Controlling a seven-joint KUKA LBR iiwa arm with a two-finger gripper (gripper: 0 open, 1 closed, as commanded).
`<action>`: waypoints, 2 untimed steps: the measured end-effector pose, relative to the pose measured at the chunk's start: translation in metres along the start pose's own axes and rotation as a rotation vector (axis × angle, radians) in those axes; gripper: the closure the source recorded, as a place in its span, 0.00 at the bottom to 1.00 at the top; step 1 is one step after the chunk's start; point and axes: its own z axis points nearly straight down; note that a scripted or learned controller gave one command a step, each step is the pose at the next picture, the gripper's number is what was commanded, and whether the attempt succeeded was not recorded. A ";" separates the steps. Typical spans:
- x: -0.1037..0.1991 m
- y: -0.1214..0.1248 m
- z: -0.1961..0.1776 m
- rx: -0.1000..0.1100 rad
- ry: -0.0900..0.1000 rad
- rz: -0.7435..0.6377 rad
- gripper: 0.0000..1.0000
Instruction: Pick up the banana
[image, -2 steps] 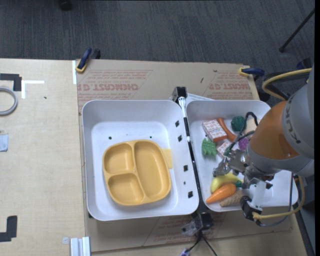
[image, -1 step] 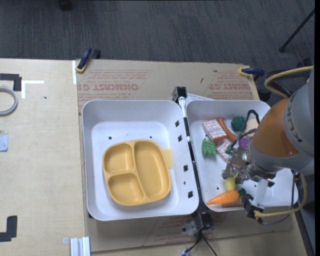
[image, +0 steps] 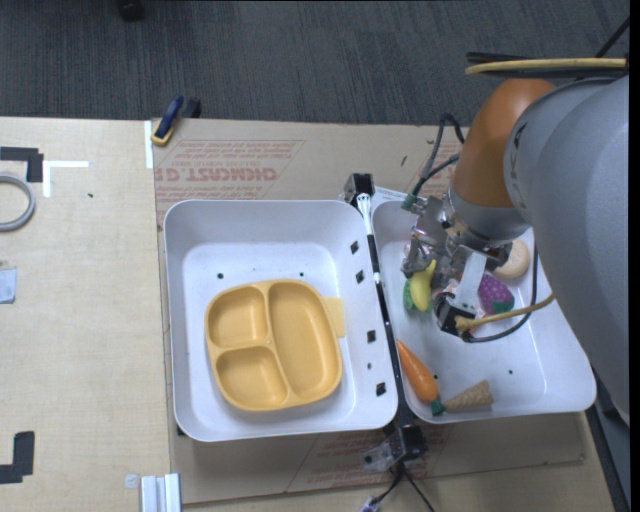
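One small yellow banana (image: 418, 291) with a greenish tip, pinched upright in the gripper (image: 424, 272) over the right bin (image: 560, 385).

Single grey arm enters from the right side of the view, large grey link filling the upper right corner. Orange band sits just above the wrist, facing up toward the camera. Wrist points down and slightly left, angled into the right-hand bin. End effector (image: 428, 275) hangs low at the left part of that bin, near its inner wall. Dark metal body with cabling looped around the wrist and trailing off to the right. A black block is mounted on the lower side of the end effector. Fingers are too cluttered to read.
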 end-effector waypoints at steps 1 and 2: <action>0.014 0.030 -0.014 0.000 0.000 -0.032 1.00; 0.059 0.071 -0.022 -0.001 -0.001 -0.111 1.00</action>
